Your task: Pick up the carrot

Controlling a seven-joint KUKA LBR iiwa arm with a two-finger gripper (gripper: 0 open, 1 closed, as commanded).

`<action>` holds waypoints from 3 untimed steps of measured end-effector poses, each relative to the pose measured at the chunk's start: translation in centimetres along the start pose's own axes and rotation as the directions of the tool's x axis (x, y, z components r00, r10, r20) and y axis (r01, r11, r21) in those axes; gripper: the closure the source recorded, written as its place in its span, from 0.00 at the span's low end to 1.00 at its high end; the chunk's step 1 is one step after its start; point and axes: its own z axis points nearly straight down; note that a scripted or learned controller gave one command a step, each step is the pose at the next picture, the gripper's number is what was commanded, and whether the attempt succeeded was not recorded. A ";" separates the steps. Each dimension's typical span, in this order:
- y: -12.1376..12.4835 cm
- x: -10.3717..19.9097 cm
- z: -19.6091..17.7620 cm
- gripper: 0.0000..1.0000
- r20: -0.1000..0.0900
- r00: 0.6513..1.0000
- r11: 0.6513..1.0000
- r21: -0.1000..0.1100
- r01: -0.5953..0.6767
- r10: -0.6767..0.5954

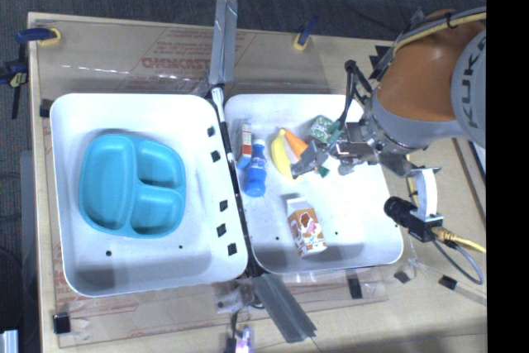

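While my arm reaches in from the right, grey with an orange band and partial lettering "KU" readable on its side, the bench beneath carries faint reddish printed writing near its far edge, too washed out for me to read.

Two white bins sit side by side on it. Left bin: holds one blue divided tray with three compartments, lying flat near the bin's middle. Right bin: holds all the loose items.

Items in the right bin, by size:
- Small carton, lying near the front, brown and white with a printed picture on its face; label text not legible.
- Blue bottle, lying on its side by the left wall, with a slim tube carrying a red and white label just beside it; no wording legible.
- Yellow banana-like piece, right of the bottle.
- Carrot, orange, lying touching the yellow piece's right side, just left of my jaws.
- Green and white crumpled packet, behind my jaws, print unreadable.

My jaws hang low over the bin floor just beside the carrot's near end. Whether they stand wide or narrow I cannot tell; the dark fingertips blur together. Nothing is visibly held between them.
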 end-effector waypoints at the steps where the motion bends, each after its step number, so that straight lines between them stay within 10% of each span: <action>1: 4.6 -4.9 6.5 0.00 0.000 0.996 0.996 0.001 0.086 -0.086; 2: 9.8 -6.7 17.1 0.00 0.000 0.990 0.990 0.000 -0.140 0.140; 3: 9.8 -6.7 15.9 1.00 -0.002 0.991 0.991 0.005 -0.136 0.136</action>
